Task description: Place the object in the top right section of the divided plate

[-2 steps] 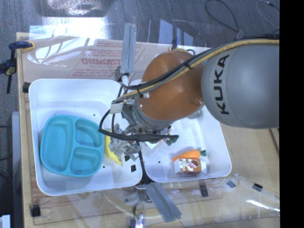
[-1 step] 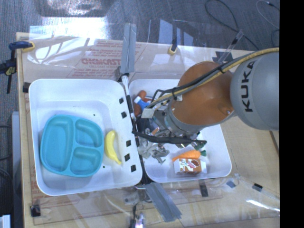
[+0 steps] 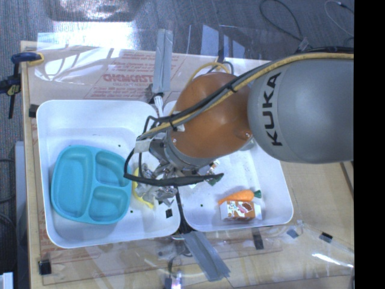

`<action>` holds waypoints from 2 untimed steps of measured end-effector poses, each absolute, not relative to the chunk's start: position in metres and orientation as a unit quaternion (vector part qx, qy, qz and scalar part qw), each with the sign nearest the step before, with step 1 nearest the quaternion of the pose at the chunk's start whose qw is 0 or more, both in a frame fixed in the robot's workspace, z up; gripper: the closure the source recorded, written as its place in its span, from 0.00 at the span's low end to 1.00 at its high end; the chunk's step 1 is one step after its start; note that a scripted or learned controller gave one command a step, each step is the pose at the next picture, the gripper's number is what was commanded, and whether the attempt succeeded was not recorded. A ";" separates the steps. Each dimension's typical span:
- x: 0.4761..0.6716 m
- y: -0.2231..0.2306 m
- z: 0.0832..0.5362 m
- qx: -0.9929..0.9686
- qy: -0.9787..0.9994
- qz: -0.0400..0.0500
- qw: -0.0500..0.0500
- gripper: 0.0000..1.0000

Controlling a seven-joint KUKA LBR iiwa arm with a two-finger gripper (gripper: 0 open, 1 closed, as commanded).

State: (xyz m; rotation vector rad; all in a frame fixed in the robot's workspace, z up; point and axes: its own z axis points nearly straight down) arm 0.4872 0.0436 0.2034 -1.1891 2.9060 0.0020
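A light blue divided plate (image 3: 90, 185) lies at the left of the left bin (image 3: 78, 116), with one long section and two smaller ones on its right side. My gripper (image 3: 155, 187) hangs low over the right end of that bin, just right of the plate. A yellow object (image 3: 142, 196) lies directly under and beside the gripper, partly covered by it. Whether the yellow object is held cannot be seen. The orange wrist band (image 3: 207, 122) and grey arm (image 3: 304, 110) hide much of the right bin's back.
In the right bin (image 3: 278, 182) an orange carrot (image 3: 239, 195) lies next to a small printed carton (image 3: 242, 211) near the front edge. Black cables loop around the wrist. A metal clamp bar (image 3: 162, 59) stands behind the bins.
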 end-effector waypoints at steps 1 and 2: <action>0.489 0.049 0.216 -0.478 0.878 0.000 0.001 1.00; 0.477 0.060 0.198 -0.314 0.950 0.000 0.000 1.00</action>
